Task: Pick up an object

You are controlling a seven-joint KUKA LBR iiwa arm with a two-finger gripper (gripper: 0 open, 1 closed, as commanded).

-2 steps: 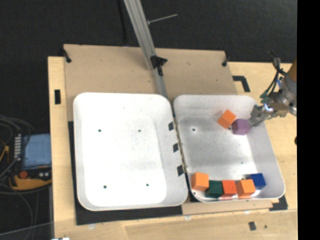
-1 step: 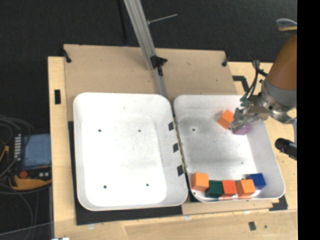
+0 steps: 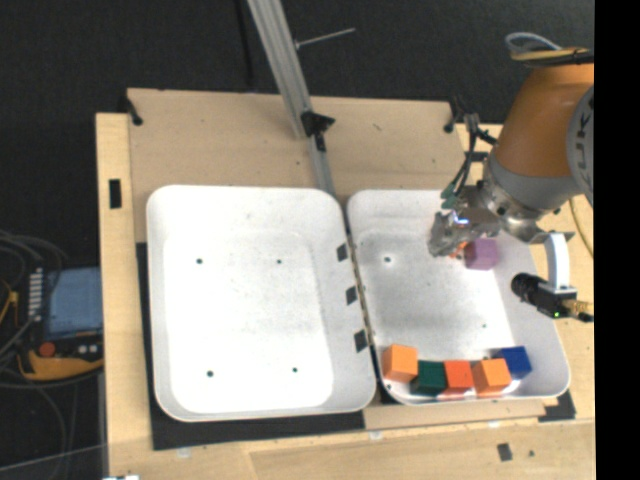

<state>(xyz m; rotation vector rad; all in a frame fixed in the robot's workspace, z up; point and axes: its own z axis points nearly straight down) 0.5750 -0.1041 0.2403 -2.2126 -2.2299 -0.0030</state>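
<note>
Pincer low over the right bin, next to a purple block.

Far left of the pincer (image 3: 452, 236), off the table (image 3: 300, 448), lie a blue box (image 3: 75, 301) and cables (image 3: 20, 258). The left bin (image 3: 160, 218) sits well to the pincer's left, and a metal pole (image 3: 285, 63) slants up behind it, to the pincer's upper left. The pincer hangs inside the right bin (image 3: 420, 298), near its far wall; whether it is apart or together cannot be told from here. The purple block (image 3: 484, 255) lies just to its right and a little nearer, close enough that contact is unclear. Well below the pincer, along the bin's near wall, stand an orange block (image 3: 402, 361), a green block (image 3: 431, 376), two more orange blocks (image 3: 476, 374) and a blue block (image 3: 514, 360).
</note>
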